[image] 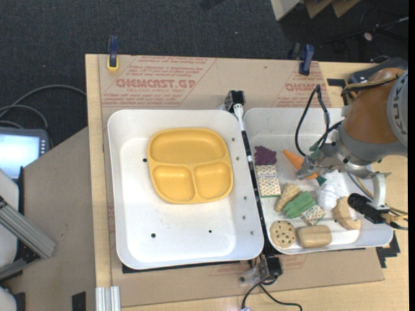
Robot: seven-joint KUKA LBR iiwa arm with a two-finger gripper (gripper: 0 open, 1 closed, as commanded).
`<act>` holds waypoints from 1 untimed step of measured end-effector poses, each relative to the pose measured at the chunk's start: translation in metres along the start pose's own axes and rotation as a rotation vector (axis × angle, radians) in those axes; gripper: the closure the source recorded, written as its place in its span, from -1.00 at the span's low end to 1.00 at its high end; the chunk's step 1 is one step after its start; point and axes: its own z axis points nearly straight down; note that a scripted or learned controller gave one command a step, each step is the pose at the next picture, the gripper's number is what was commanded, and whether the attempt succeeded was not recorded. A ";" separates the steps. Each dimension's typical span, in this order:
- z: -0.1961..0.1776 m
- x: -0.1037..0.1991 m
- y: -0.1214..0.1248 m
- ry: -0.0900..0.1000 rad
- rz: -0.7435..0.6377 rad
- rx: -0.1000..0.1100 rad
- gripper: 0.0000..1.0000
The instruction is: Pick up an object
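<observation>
- Right now my claw (316,169) hangs low in the right bin (279,118), beside the orange carrot (293,158)
- Whether it is clenched, I cannot tell
- Left bin (123,173) holds a yellow divided plate (190,164)

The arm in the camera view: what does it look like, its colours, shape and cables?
The arm is thick and rounded, with grey segments and a broad orange band above the wrist. Black cables loop from it over the right bin. Lower down it ends in a metallic silver part near the claw, which looks small and is hard to make out among the objects.
</observation>
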 end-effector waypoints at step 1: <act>-0.097 0.086 0.065 0.002 -0.013 -0.013 1.00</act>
